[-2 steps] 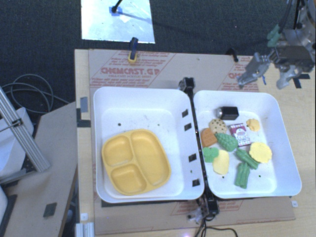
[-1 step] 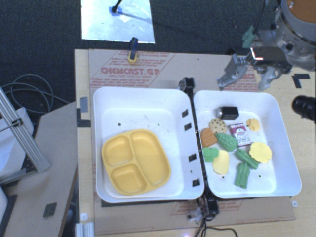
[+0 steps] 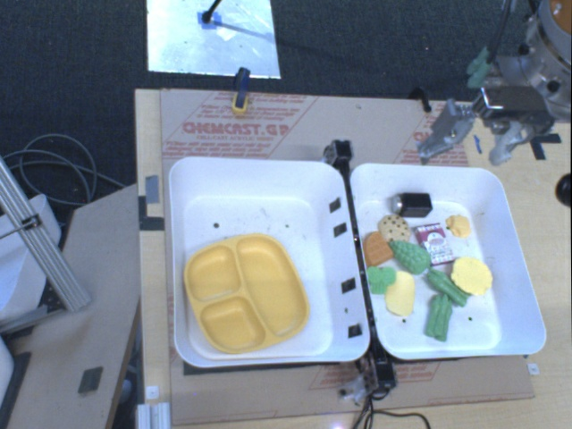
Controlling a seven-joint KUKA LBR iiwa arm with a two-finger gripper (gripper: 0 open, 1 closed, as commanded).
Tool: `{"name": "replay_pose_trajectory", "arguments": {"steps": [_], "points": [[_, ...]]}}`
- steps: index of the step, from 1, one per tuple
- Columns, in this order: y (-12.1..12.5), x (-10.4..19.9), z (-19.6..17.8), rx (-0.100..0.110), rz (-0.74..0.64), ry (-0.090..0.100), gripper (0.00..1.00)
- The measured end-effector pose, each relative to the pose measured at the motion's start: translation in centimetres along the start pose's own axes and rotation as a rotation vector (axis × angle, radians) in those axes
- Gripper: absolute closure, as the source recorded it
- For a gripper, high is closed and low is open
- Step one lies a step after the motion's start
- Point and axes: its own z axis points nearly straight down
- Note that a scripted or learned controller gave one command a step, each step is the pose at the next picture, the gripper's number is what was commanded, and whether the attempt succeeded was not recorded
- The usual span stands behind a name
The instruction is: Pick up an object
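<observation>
My gripper [image 3: 472, 139] hangs above the back edge of the right bin [image 3: 518, 329], its two grey fingers [image 3: 444, 135] spread apart and open with nothing between them. Below it, in the right bin, lie several toy foods: a dark grey block [image 3: 415, 205], a cookie [image 3: 393, 228], a small red and white box [image 3: 434, 242], a green bumpy piece [image 3: 412, 256], a yellow flower shape [image 3: 471, 276], a green pickle-like piece [image 3: 439, 316] and a pale yellow piece [image 3: 401, 294].
The left bin [image 3: 214, 186] holds a yellow divided tray [image 3: 245, 291]. A black divider with clips [image 3: 349, 239] runs between the bins. Cardboard [image 3: 268, 123] lies under both. A silver plate [image 3: 213, 23] sits on the dark floor behind.
</observation>
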Motion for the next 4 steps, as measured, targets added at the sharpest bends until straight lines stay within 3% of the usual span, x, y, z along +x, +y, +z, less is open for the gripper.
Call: {"name": "replay_pose_trajectory", "arguments": {"steps": [1,2,3,4], "points": [[0.0,1.1,0.0,0.000,-0.004,0.001,0.00],[2.0,-1.4,0.0,-0.001,0.001,0.000,0.00],[-0.1,-3.8,0.0,0.000,0.001,0.000,0.00],[0.0,0.4,4.3,0.003,-0.008,0.001,0.00]]}}
